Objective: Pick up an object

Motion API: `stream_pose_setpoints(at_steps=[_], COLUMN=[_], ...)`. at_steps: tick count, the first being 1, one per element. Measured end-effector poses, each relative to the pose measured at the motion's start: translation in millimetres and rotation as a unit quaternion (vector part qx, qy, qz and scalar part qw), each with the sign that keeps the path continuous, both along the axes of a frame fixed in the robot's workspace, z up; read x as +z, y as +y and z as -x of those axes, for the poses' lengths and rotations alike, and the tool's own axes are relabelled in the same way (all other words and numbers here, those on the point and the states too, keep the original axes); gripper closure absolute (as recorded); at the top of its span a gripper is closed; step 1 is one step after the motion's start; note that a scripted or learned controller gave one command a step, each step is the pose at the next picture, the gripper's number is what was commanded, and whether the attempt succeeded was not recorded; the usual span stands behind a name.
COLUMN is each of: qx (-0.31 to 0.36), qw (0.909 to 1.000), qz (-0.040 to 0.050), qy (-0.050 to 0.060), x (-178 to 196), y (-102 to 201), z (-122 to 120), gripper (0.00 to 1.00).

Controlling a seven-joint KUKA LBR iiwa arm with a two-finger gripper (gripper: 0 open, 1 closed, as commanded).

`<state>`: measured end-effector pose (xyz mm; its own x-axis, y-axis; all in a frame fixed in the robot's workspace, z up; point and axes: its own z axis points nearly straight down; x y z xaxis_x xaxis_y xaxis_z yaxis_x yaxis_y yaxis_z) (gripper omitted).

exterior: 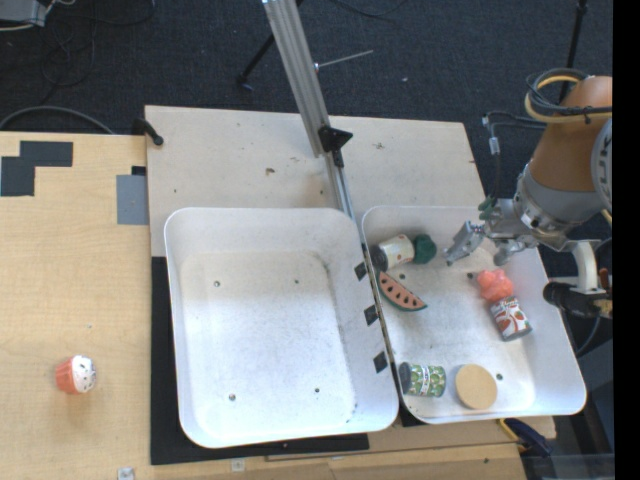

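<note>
In the upper part of the right bin [560,393], the gripper [486,246] hung with fingers spread and empty, above bare floor between the cream bottle [398,251] and the orange-red toy [494,284]. A watermelon slice [400,294] lay against the dividing edge; the left bin [262,323] offered open room.

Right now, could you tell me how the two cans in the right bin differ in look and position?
The green can lies near the bin's front edge, beside the tan round disc; the red-and-white can lies farther back towards the right wall, below the pink toy. Their label colours differ. Both lie on their sides in the right bin.
</note>
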<state>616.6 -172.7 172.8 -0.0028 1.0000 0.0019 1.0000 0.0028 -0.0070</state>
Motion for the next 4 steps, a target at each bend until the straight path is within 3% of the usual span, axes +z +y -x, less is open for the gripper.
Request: stream_pose_setpoints(at_steps=[2,3,4], qx=[-0.002,-0.003,-0.001], qw=[1.0000,1.0000,1.0000], qz=[0.0006,0.0006,0.0010], qy=[-0.002,-0.002,-0.005], x=[-83,-72,-18], y=[4,4,10], z=[6,6,13], gripper=[0.00,1.00,1.00])
